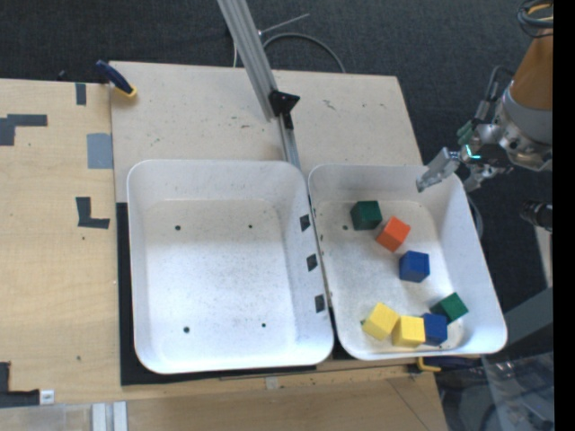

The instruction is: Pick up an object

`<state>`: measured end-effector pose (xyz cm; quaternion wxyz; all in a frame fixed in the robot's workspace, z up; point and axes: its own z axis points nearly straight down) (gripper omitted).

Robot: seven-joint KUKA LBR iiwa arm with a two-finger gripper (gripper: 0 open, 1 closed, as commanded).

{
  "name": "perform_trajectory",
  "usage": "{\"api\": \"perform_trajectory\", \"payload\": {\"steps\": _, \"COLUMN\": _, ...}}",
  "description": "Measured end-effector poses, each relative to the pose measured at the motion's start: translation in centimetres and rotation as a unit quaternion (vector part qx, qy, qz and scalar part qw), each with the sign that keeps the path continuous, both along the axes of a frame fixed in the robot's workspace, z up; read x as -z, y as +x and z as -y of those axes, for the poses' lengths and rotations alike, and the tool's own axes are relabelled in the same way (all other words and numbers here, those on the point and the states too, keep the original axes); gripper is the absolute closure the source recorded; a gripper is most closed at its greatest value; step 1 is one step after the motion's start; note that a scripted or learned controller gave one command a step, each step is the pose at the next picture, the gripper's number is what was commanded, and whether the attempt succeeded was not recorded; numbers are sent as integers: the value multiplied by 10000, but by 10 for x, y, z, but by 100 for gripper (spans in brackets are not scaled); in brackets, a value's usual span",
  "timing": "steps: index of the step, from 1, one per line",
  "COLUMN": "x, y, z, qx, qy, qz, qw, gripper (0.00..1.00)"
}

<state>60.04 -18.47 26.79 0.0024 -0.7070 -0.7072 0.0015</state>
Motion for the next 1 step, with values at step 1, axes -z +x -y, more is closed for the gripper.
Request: {"api": "perform_trajectory", "payload": {"steps": 1, "x": -3, "y": 1, "z": 0, "qx": -7, "qy": -10, "qz": 23, "qw": 10000, "gripper": 0}}
